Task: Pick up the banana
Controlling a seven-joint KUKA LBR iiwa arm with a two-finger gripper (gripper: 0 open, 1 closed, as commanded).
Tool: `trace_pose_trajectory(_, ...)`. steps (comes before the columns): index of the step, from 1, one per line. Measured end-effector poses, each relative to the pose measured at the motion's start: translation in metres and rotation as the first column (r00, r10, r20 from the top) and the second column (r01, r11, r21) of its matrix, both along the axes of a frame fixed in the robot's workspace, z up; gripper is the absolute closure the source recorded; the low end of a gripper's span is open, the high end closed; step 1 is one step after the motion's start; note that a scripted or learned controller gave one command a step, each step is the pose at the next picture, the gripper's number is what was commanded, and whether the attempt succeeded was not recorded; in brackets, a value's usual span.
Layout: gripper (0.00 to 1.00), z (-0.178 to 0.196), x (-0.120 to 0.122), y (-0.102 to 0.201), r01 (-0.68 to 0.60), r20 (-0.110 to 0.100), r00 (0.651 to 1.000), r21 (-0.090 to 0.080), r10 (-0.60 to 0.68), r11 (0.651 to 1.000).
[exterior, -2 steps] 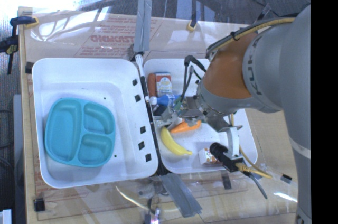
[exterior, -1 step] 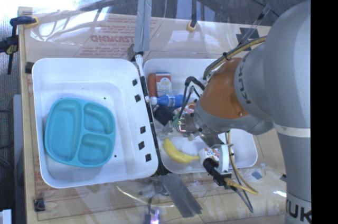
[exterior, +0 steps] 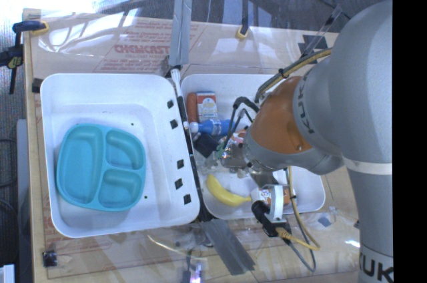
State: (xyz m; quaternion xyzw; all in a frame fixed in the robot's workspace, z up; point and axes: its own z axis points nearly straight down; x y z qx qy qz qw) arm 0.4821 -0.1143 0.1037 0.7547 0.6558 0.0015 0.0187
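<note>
Within the right bin [exterior: 313,198] we see the banana [exterior: 225,193] lying near the front wall, just left of the arm's [exterior: 333,121] wrist. Its gripper [exterior: 230,153] hangs above the banana; we cannot tell its opening. Left bin [exterior: 100,101] holds a blue tray [exterior: 100,167]. Behind sits a carton [exterior: 206,105].

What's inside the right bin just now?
The right bin holds a banana, a red carton and a blue bottle. The arm covers its middle.
</note>
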Motion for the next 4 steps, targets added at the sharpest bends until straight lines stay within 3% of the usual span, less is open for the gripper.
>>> trace_pose_trajectory(1, 0.0, 0.0026, 0.0054, -0.0075, -0.493, -0.004, 0.87, -0.025, 0.493, 0.87)
trace_pose_trajectory(3, 0.0, 0.0002, 0.0017, -0.0117, -0.393, -0.008, 0.919, 0.0, 0.393, 0.919)
trace_pose_trajectory(4, 0.0, -0.0069, -0.0018, -0.0119, -0.145, -0.013, 0.989, 0.005, 0.145, 0.989)
